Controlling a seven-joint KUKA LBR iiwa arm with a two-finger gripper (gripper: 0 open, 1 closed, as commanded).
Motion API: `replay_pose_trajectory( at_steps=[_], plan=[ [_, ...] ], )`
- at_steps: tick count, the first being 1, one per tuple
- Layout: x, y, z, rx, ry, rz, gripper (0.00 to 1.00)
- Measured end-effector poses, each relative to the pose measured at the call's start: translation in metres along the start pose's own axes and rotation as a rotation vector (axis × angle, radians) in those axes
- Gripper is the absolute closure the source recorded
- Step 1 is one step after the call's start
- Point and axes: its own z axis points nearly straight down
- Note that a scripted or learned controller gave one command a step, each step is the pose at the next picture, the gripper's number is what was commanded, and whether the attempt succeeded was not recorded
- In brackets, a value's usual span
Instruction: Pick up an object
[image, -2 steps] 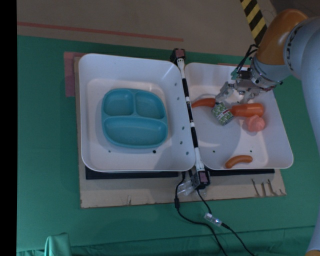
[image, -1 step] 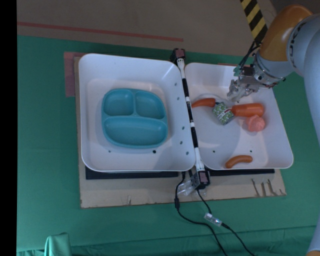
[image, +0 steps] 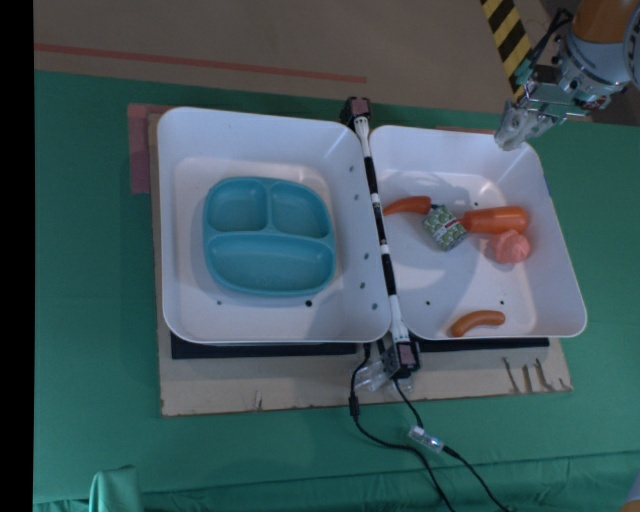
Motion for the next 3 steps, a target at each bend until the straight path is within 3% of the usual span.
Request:
replay_pose_trajectory(
  at_steps=[1,2,3],
  plan=[
    [0.000,-0.010,-0.056,-0.001,0.000,0.000,1.00],
    [0.045,0.022,-0.014,0.003,0.002,-0.001,1.00],
    [0.065,0.022,0.050,0.002,0.002,-0.001,1.00]
  ],
)
